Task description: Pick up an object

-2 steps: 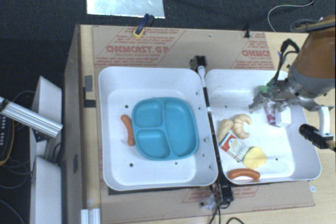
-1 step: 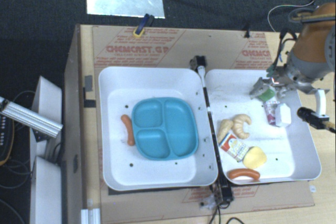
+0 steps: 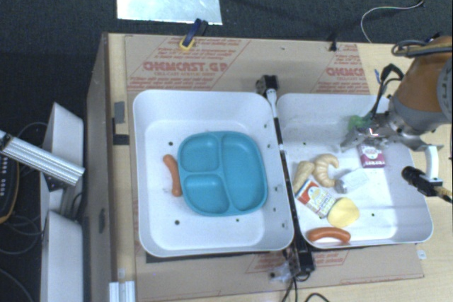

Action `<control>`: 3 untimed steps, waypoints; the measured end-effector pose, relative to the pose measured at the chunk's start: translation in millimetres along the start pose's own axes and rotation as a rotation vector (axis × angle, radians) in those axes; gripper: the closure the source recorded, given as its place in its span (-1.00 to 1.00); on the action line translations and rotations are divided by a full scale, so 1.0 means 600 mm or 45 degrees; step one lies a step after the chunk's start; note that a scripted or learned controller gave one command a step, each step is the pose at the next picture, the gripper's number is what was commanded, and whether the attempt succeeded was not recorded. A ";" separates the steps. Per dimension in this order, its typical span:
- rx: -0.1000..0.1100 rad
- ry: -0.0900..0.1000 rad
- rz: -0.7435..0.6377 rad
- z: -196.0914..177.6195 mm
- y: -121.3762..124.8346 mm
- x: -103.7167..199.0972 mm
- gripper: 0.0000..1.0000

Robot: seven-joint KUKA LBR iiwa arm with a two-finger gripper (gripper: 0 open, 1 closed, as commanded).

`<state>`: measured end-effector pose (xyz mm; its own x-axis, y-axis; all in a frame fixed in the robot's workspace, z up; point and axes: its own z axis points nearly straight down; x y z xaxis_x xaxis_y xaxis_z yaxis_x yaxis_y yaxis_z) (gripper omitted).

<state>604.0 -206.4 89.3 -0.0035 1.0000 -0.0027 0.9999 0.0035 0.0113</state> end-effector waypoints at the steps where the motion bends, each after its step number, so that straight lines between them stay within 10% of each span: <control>1: 0.006 0.001 -0.001 0.005 0.065 0.056 -1.00; 2: 0.008 0.002 -0.001 -0.013 0.110 0.065 -1.00; 3: 0.004 0.000 -0.004 -0.032 0.112 0.064 1.00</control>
